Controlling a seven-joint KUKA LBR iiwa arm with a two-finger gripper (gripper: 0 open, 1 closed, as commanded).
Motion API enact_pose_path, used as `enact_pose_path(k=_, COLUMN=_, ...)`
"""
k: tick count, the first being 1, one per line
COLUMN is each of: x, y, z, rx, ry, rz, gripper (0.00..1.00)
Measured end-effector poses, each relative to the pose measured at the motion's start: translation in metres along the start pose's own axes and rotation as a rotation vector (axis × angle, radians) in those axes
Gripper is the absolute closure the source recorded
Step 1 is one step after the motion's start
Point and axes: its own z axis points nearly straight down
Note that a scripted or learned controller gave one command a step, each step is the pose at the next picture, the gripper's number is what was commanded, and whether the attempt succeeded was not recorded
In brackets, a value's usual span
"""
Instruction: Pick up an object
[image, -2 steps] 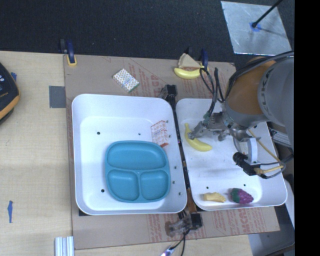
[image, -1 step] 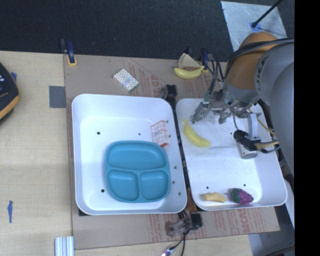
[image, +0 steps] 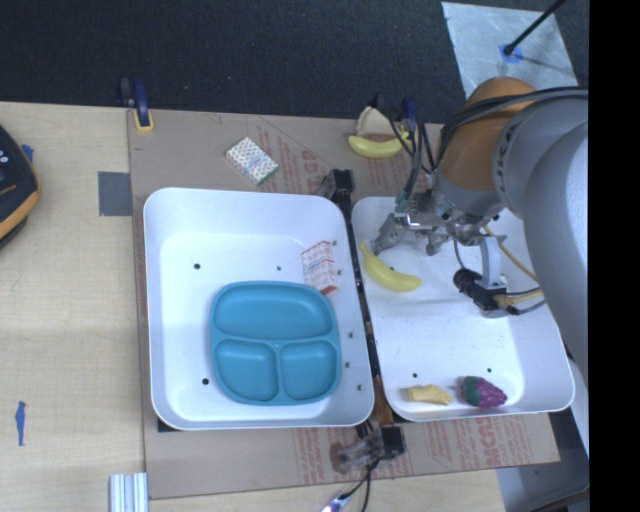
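Observation:
My gripper (image: 409, 241) hangs over the far left corner of the right bin (image: 530, 385), fingers spread apart and nothing between them. A yellow banana (image: 389, 272) lies on the bin floor just in front of and below the fingertips, close to the left wall. At the near edge of the same bin sit a small yellow piece (image: 428, 395) and a purple grape-like object (image: 484, 392). The left bin (image: 175, 300) holds a blue divided plate (image: 275, 342) and a red-and-white packet (image: 320, 265) by its right wall.
Behind the bins on the bench lie a second banana (image: 378, 146) and a patterned packet (image: 251, 158). A black and yellow device (image: 12, 180) sits at the far left. Cables loop from the wrist over the right bin's far right part.

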Motion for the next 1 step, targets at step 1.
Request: enact_pose_path(k=1, x=-0.0008, y=-0.025, z=0.0001, rx=-0.001, ry=-0.001, rz=0.002, gripper=0.0)
